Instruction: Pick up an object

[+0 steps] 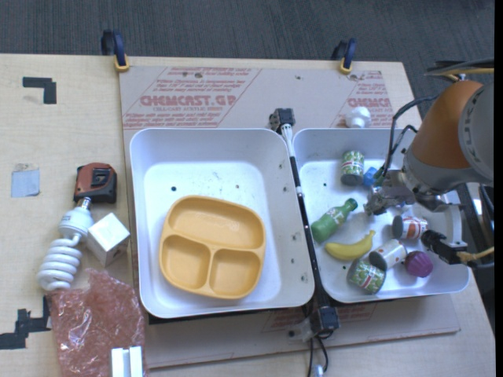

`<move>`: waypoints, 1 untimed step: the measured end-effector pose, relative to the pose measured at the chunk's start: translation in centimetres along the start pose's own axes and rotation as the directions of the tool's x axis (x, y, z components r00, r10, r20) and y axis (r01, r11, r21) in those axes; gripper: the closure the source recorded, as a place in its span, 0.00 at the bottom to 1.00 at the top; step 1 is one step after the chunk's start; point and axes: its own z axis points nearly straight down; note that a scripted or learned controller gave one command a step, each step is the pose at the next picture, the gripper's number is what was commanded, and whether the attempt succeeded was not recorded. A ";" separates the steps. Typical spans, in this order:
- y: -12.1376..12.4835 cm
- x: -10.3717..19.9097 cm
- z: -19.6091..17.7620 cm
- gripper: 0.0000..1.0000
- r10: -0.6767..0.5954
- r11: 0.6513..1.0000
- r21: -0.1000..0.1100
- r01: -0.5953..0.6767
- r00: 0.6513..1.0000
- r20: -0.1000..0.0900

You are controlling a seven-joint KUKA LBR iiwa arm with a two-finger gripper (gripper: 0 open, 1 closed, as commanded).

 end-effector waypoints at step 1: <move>-3.9 4.5 0.0 0.00 0.001 1.000 0.001 -0.001 1.000 -0.001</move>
